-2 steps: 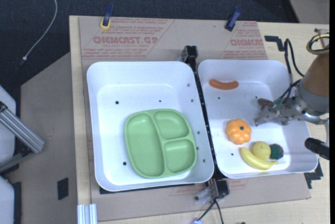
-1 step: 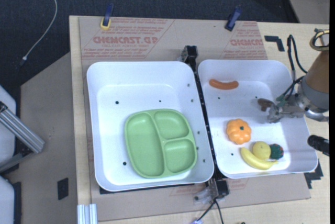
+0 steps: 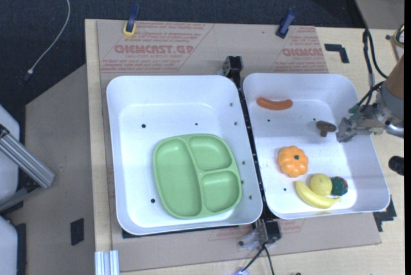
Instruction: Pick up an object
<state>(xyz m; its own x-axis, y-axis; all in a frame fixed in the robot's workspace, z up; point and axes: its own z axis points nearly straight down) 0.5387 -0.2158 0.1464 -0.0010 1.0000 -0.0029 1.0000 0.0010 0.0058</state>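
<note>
A: At right bin's (image 3: 359, 95) far-right wall sits the hand (image 3: 335, 131), low over the white floor. Grip?

B: Can't tell how far it's open; nothing visibly btwn its tips.

A: Objs near it?

B: Orange pumpkin (image 3: 292, 160) just left & below. Banana (image 3: 312, 195) at front, w/ a yellow fruit (image 3: 321, 184) and a small red-green item (image 3: 339, 186) touching it. Sausage (image 3: 275, 103) at back, well apart.

A: Left bin (image 3: 128, 100)?

B: Green divided plate (image 3: 194, 175). Both bins on the table (image 3: 192, 42).
</note>
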